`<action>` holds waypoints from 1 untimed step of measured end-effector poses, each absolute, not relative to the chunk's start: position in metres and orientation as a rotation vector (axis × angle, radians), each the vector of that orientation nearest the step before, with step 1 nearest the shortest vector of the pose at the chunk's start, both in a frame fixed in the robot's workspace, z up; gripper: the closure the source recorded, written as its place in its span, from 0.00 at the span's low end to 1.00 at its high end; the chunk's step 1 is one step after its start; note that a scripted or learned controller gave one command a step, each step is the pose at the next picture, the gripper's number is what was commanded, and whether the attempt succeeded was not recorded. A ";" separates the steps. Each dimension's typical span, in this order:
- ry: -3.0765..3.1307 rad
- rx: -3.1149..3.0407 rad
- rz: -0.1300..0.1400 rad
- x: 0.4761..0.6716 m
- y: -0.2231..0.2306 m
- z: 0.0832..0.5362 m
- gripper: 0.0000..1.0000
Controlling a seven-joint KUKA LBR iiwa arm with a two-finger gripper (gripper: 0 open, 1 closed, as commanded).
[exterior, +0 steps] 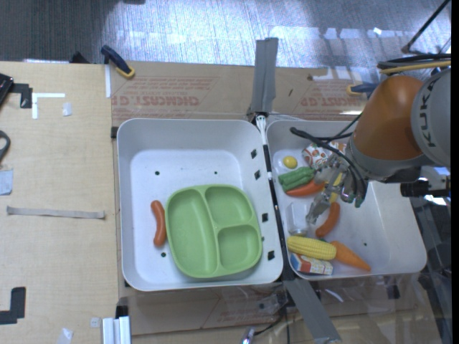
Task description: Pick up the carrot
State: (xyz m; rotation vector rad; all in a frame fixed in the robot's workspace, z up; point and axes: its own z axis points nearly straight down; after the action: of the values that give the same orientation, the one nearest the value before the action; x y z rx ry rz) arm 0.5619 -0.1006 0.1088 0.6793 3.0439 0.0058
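The arm [401, 127], grey and orange, fills the right of the frame, its gripper [323, 205] hanging low over the right bin [409, 253]; whether it is spread or pressed together cannot be told. Two white bins sit side by side. The left bin [143, 149] holds one green divided plate [213, 229] and one sausage [158, 223] beside it. In the right bin lie one corn cob [312, 247], one carrot [350, 256] at the lower right, just beside the corn, and a second sausage [328, 221] under the gripper.
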 end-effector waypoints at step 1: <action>3.004 0.825 0.004 0.565 -0.095 0.109 0.00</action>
State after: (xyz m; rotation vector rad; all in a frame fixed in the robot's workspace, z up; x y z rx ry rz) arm 0.5647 -0.0950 0.1086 0.8250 3.0036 0.0039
